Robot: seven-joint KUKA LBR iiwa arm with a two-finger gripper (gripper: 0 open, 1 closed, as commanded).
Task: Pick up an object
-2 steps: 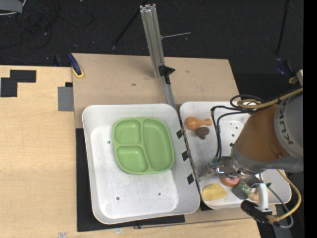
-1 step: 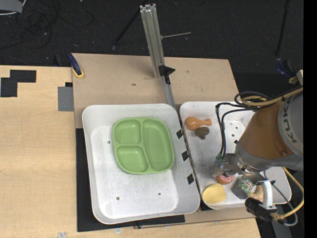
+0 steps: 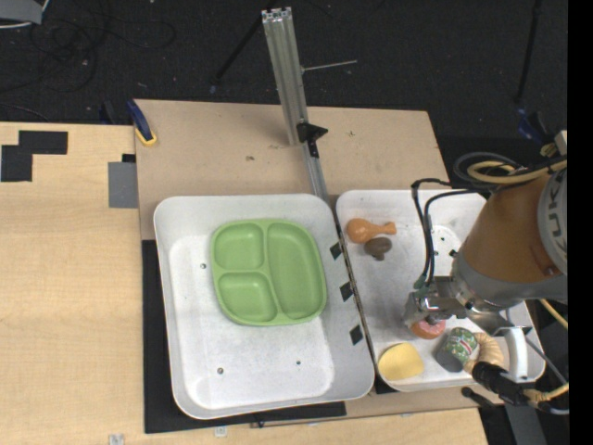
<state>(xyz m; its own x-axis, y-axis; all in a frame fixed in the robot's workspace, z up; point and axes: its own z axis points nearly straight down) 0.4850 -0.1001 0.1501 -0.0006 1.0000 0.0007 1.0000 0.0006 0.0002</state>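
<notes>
I see my gripper (image 3: 428,311) low in the right bin (image 3: 398,213), directly over a small pink object (image 3: 428,328) near the front wall; I cannot tell its state; the drop looks near-vertical.

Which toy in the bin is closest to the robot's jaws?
The small pink toy, right under the gripper. The yellow one and orange one sit farther off.

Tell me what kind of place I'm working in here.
Most likely a robotics lab, at a test bench for pick-up trials. Two shallow white bins sit side by side on a plywood bench, a metal post stands behind them, loose cables lie on the dark floor, and the arm reaches over small toys.
</notes>
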